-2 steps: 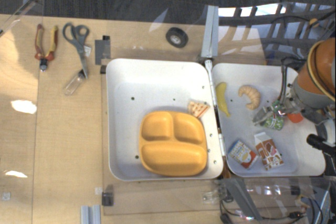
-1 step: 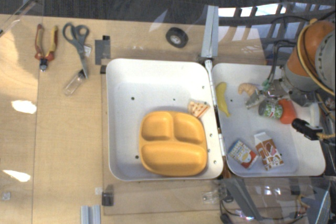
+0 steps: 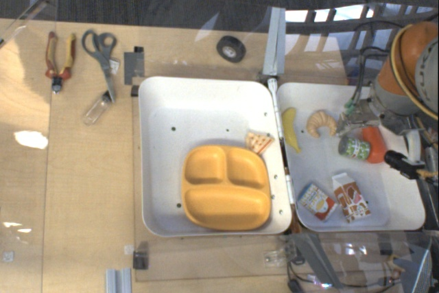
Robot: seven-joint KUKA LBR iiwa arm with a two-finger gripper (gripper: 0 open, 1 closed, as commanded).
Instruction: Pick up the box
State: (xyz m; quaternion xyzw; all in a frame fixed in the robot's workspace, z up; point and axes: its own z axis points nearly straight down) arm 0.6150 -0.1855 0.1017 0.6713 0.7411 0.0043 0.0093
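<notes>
Two small boxes lie near the front of the right bin (image 3: 405,216): a white, blue and yellow box (image 3: 315,202), and beside it a brown and white carton (image 3: 350,197). The grey arm with its orange band (image 3: 411,58) comes in at the upper right. My gripper (image 3: 358,113) hangs over the back of the right bin, between a croissant (image 3: 321,123) and a green can (image 3: 354,147). It is well behind both boxes and touches neither.
A banana (image 3: 291,128) lies along the right bin's left wall, and a red-orange item (image 3: 374,145) sits by the can. The left bin (image 3: 164,113) holds a yellow divided tray (image 3: 226,186) and a waffle-like piece (image 3: 259,142). Scissors (image 3: 103,62), pliers (image 3: 58,58) and a tape roll (image 3: 231,48) lie on the bench.
</notes>
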